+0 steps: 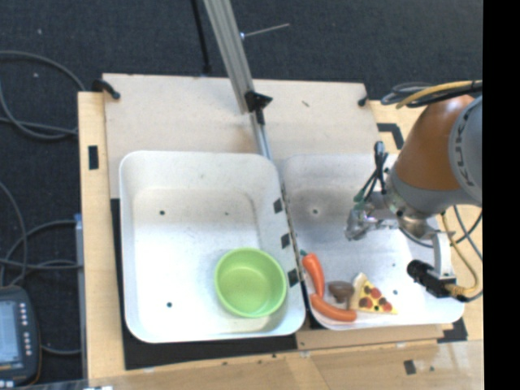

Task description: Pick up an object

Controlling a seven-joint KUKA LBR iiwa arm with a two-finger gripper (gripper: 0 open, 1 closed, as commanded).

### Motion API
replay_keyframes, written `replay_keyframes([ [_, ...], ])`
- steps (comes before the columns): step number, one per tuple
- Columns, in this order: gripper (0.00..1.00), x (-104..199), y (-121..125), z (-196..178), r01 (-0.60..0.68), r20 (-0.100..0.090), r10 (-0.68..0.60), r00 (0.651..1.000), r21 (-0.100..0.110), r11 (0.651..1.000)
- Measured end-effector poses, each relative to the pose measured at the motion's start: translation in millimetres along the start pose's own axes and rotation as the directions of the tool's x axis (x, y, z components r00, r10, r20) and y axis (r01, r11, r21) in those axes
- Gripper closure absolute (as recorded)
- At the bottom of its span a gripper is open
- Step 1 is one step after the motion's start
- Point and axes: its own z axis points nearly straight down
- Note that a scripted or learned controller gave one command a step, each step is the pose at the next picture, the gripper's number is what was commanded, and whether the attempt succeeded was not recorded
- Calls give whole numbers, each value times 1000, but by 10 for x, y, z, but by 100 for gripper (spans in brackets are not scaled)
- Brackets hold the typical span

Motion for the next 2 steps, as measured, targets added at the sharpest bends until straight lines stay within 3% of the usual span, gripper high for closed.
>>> replay_keyframes([
  [1,100,-9,26,-542,8,1,-8,1000,-2,1000],
  [2,100,488,-7,-696,13,-2,-13,1000,2,1000],
])
